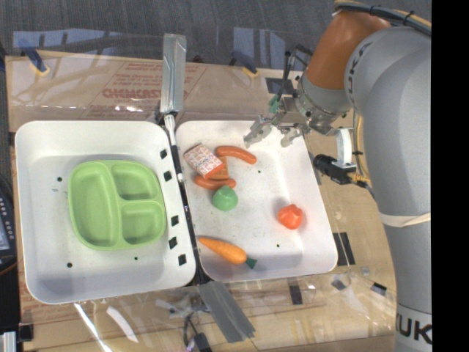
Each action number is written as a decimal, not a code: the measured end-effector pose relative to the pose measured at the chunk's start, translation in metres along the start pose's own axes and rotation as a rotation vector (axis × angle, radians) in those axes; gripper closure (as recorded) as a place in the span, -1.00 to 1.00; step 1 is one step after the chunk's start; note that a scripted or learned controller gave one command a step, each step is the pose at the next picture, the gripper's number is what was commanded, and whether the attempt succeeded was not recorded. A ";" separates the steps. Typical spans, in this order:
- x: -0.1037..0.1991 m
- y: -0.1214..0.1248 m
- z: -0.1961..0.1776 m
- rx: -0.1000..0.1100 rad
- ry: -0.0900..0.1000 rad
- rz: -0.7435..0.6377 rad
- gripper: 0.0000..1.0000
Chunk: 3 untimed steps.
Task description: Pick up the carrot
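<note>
From where the overhead camera looks down, the carrot [223, 250] is lying on its side near the front edge of the right bin [311, 189], orange body pointing left, little green stub at the right end. It's close to the divider wall between the two bins. The gripper [272, 132] is way over at the back of that same bin, well apart from the carrot, hanging above the floor with its fingers spread and nothing between them.

What worries me: the carrot sits right by the bin's front lip and the left wall, so if the fingers come down off-center one could land on the rim or shove the carrot into the corner instead of straddling it. It's also round and tapered, so I'd guess it could roll or squirt out of a pinch near the thin end. And there's clutter on the way: a sausage [235, 154], a red-and-white box [204, 161], a green ball [225, 199] and a red pepper-ish thing [290, 216] all sit between gripper and carrot, easy to clip on a low sweep.

Pose-wise, the arm comes in from the right, orange band up high, wrist angled down and toward the left. The left bin holds a green divided tray [117, 204].
</note>
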<state>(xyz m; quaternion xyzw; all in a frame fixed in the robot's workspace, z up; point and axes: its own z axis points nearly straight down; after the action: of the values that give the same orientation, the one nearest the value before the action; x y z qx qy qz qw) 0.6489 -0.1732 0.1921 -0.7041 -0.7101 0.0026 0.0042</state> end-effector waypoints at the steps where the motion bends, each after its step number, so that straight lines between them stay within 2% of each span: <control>1: 0.035 -0.054 0.024 0.001 0.000 0.144 -1.00; 2: 0.052 -0.115 0.058 0.002 0.000 0.094 -1.00; 3: 0.078 -0.169 0.104 -0.006 0.001 -0.116 -1.00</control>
<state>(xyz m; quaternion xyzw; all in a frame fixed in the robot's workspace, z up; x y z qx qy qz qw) 0.4778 -0.0967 0.0896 -0.6617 -0.7498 0.0001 0.0025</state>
